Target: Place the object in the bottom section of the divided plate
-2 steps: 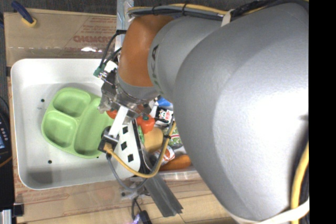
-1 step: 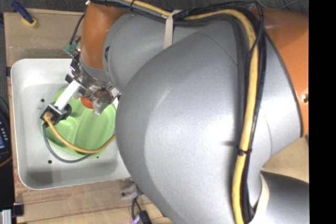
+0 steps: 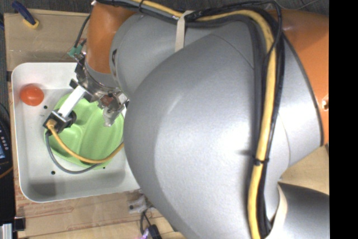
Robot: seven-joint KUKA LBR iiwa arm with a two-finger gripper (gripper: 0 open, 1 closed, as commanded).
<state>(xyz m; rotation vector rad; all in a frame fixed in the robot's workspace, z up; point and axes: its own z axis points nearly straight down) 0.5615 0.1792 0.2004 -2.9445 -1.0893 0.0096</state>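
A small orange ball-like object (image 3: 32,94) lies on the floor of the left white bin (image 3: 33,176), near its left wall. To its right sits the green divided plate (image 3: 89,140), partly covered by the arm. My gripper (image 3: 110,113) hangs low over the upper right part of the plate, well to the right of the orange object. I see nothing held in it. A white block with a black end (image 3: 62,111) sticks out from the wrist over the plate's left edge. The plate's sections are mostly hidden.
The big grey arm (image 3: 224,120) with its orange band covers the right bin and most of the bench. A yellow and black cable (image 3: 72,157) loops over the plate's lower rim. A blue and yellow tool (image 3: 25,14) lies on the wooden bench at top left.
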